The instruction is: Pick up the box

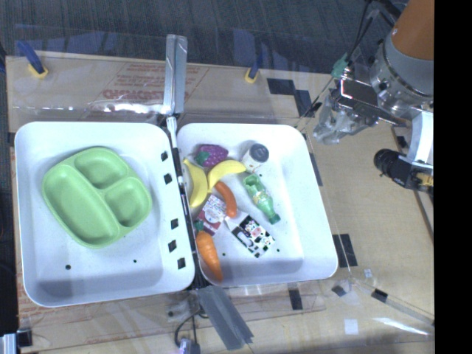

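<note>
The box point(254, 237) is a small black-and-white patterned carton. It lies flat in the right bin point(313, 220), towards the front and just right of centre. My gripper point(330, 129) hangs above the bench just outside that bin's far right corner, well away from the box. Its fingers stand open with nothing between them. The grey arm with its orange band point(417, 17) comes in from the upper right.
Around the box lie a green bottle point(262, 199), a carrot point(209, 254), a sausage point(226, 198), two bananas point(199, 183), purple grapes point(212, 154), a small round can point(257, 153) and a snack packet point(212, 211). The left bin holds a green divided plate point(96, 195).
</note>
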Action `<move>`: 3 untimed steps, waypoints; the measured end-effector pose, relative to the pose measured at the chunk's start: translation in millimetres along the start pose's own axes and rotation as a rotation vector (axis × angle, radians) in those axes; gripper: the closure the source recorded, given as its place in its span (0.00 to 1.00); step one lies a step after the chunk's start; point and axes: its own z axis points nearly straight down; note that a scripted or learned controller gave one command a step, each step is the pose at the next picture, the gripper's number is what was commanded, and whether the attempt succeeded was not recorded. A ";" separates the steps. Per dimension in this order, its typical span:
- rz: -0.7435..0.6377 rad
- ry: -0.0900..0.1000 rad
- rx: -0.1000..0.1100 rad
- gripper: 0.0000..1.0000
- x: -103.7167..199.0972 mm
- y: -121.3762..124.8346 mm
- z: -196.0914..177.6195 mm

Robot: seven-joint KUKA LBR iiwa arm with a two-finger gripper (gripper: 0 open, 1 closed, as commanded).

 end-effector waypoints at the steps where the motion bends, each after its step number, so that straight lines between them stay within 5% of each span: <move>1: -0.020 -0.001 0.005 1.00 -5.1 -13.1 9.4; 2: -0.138 -0.001 0.002 1.00 124.2 -2.2 1.7; 3: -0.034 -0.002 0.003 1.00 190.4 75.7 2.3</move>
